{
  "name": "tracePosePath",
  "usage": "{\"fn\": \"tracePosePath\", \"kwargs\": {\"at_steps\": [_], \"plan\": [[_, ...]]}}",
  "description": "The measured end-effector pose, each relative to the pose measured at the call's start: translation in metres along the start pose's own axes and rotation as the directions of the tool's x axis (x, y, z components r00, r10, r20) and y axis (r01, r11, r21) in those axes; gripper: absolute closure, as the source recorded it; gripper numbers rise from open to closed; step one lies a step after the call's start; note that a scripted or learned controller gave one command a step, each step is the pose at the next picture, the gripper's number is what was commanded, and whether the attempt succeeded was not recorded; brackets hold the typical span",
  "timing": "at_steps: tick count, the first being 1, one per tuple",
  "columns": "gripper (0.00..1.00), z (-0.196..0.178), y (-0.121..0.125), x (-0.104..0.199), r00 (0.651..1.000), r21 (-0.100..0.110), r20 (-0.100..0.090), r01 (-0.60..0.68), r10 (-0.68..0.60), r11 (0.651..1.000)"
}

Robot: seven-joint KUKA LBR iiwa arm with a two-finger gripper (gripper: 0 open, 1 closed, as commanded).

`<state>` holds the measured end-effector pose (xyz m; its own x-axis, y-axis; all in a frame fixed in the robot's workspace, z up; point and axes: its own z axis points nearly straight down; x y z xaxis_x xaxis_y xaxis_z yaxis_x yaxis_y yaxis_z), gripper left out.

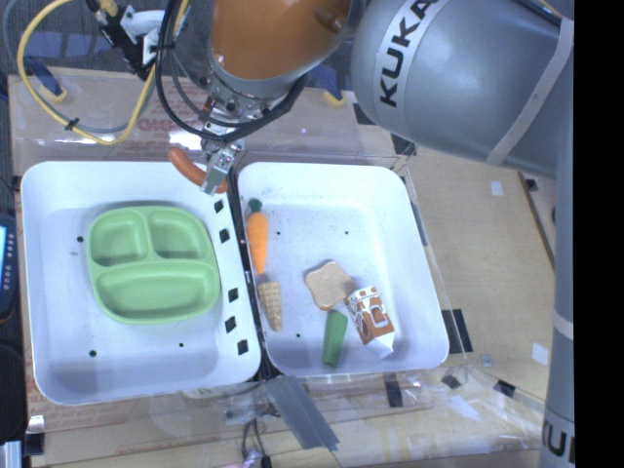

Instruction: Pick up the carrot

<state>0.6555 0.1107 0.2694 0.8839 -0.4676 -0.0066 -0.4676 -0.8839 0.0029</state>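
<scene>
Camera view, from above at a slant. Two white bins sit side by side on the bench. The carrot (256, 241) lies in the right bin (414, 252), close against its left wall, near the divider between the bins. Its long axis runs almost straight from 12 to 6 o'clock: the green stem end points to 12, the orange body extends toward 6. Just past its lower end, toward 6, lies a cone (270, 303); toast (328, 285), a green piece (334, 337) and a carton (371, 317) lie further off at about 4 o'clock, well apart from the carrot.

The claw (215, 172) hangs over the far rim where the two bins meet, beneath the orange band of the arm. From the claw, the carrot lies at about 5 o'clock, near but not beneath it. A small orange-red piece (185, 165) shows just beside the claw at 9 o'clock; whether it is held cannot be told, nor whether the claw is open or closed.

Judgement: the coming move calls for a short shift toward 5 o'clock, with the claw closing across the carrot's width, from 9 to 3 o'clock. The left wall leaves little room on that side.

The left bin (49, 261) holds a green tray (152, 264).
</scene>
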Motion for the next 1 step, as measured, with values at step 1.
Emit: {"fn": "tracePosePath", "kwargs": {"at_steps": [1], "plan": [[1.00, 0.0065, -0.0280, -0.0150, 1.000, -0.001, 0.000, -0.028, 0.028, 1.000]]}}
